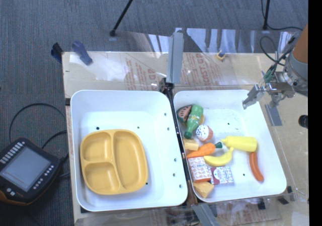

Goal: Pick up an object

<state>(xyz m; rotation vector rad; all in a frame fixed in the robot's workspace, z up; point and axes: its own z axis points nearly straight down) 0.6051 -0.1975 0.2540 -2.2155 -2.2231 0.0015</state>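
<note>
At the near edge of the right bin (274, 179) lie a wedge of cheese (204, 189) and two small printed cartons (211, 172), touching each other. Just beyond them sit a banana (221, 158), a carrot (201, 150) and a red sausage (256, 166), the sausage lying apart toward the bin's right side. A yellow bottle (241, 143) rests on its side just above the banana, with a small white egg-like ball (203, 132) near it. Farther back, against the left wall of this bin, a green bottle (193, 120) leans beside a watermelon slice (183, 113). The left bin (80, 104) holds a yellow divided plate (114, 160), lying flat. Beyond all the toys, over the far right corner of the right bin, the gripper (259, 94) hangs above the rim with nothing between its fingers; the fingers (250, 100) look spread apart, though they are small at this angle. The task is, I judge, barely begun: every object lies in its bin, none is lifted, and the gripper stands well apart from the cluster. What remains is to move over one item, come down, close on it and lift.
</note>
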